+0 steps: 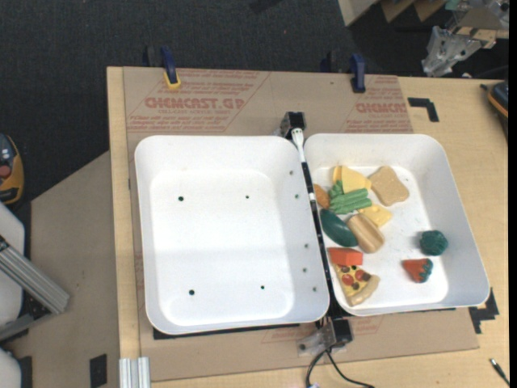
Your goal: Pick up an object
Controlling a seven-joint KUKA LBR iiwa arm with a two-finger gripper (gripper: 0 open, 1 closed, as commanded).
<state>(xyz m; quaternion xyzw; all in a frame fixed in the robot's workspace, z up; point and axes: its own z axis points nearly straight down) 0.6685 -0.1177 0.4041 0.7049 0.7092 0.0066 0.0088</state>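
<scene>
The worktop (242, 87) carries two white bins side by side. The left bin (161, 160) has only a few dark dots on its floor; the right bin (452, 192) holds all the candidates, a heap of toy food. Most of it crowds against the bin's left wall: yellow cheese (349, 177), a toast slice (389, 185), green beans (350, 201), a dark green piece (338, 229) that may be a cucumber or pepper though the shape is hard to read, a tan roll (366, 234), a red-orange piece (346, 256) and a pizza slice (356, 284) nearest the front. Two things sit apart toward the right: a round green lump (433, 242) and, just in front of it, a strawberry (418, 270)

The pincer is nowhere among these things, so I cannot tell if it is open or closed, and nothing is held

These look like hollow plastic or foam toys, so likely light, fairly stiff and not fragile, but smooth enough to slip out of a shallow pinch. The flat pieces, toast, cheese and pizza, lie low on the floor and give the fingers little edge to close on. The clustered ones touch or overlap, so fingers coming down there would probably nudge neighbours. The round green lump looks the best choice: it stands clear on all sides, has some height, and should be taken across its middle, fingers low enough to pass its widest part. The strawberry is the next choice, gripped across its broad upper end rather than its tapering tip
</scene>
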